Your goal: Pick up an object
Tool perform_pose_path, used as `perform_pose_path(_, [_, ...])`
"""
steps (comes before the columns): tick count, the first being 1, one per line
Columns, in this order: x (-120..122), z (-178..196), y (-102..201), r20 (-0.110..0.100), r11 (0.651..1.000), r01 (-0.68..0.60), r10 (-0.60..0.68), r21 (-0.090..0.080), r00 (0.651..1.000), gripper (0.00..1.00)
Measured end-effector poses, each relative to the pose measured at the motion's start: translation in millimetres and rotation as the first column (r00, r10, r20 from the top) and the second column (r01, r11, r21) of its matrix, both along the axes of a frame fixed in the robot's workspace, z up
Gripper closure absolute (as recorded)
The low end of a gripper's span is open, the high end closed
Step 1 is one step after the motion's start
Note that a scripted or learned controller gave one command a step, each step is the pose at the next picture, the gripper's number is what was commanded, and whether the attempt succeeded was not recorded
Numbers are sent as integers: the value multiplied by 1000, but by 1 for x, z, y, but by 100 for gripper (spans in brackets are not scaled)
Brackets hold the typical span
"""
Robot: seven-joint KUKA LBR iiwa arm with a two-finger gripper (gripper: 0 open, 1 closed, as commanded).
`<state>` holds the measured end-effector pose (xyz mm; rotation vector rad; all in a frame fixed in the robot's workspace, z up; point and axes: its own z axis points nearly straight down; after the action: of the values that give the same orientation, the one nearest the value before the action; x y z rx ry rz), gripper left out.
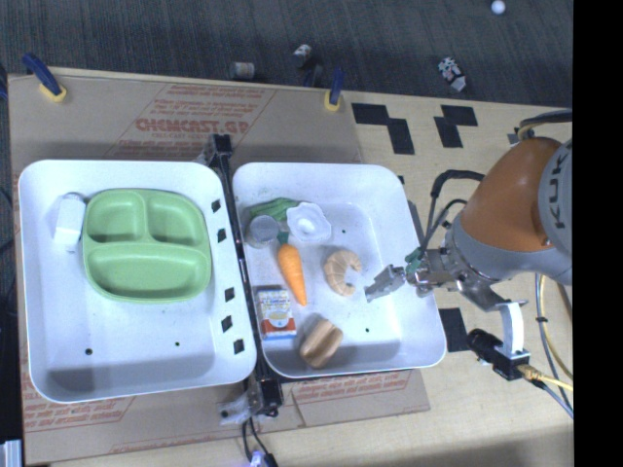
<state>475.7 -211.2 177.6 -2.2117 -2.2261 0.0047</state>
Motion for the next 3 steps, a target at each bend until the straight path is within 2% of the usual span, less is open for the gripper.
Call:
perform_pose_path(1, [1,-86,22,2,1000,0,0,1,1000,0])
perform_pose_path(2, [1,-76,22,2,1000,-5,5,-1,1000,100])
perform_pose_path(3, [1,-76,22,2,1000,-6,6,-1,1000,0])
